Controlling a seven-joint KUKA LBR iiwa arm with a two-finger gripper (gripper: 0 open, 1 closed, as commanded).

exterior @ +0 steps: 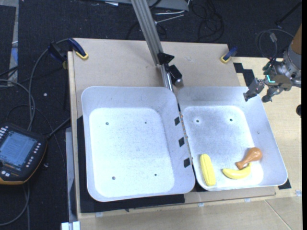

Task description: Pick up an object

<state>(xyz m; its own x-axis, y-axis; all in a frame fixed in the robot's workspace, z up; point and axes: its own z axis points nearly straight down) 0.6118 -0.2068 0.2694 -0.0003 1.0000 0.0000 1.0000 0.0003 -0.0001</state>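
Three items lie at the near end of the right bin (218, 123): a yellow corn cob (207, 169), a yellow banana (236, 173) and an orange-brown drumstick-shaped toy (249, 157) touching the banana. My gripper (259, 90) hovers at the far right, over the right bin's upper right rim, well away from the three items. Its two dark fingers (250, 93) are spread apart with nothing between them.
The left bin (129, 143) sits beside the right one on a tan board. A metal pole (152, 32) slants from the top down to the seam between the bins. Clamps mark the board's far corners. A teach pendant (17, 152) lies at the left.
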